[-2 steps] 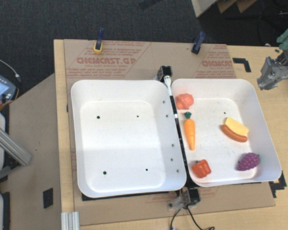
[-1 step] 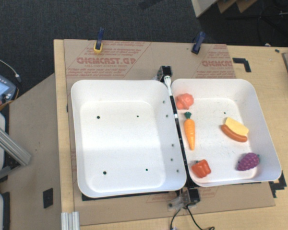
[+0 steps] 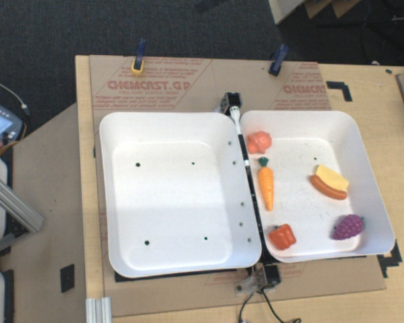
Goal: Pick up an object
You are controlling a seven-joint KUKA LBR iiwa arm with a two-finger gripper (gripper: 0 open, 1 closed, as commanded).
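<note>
Task's things all in the right bin (image 3: 303,123): carrot (image 3: 266,188), pink lump (image 3: 259,142), red pepper (image 3: 281,236), purple grapes (image 3: 348,227), yellow-and-orange wedge (image 3: 330,182). Cannot tell whether the claw is open or closed. Best to go for the wedge, well apart from the rest with bare floor around it: descend straight, close across its short side. Less room elsewhere: carrot and lump just beside the wall shared with the left bin (image 3: 168,194), pepper and grapes near the front rim.
</note>
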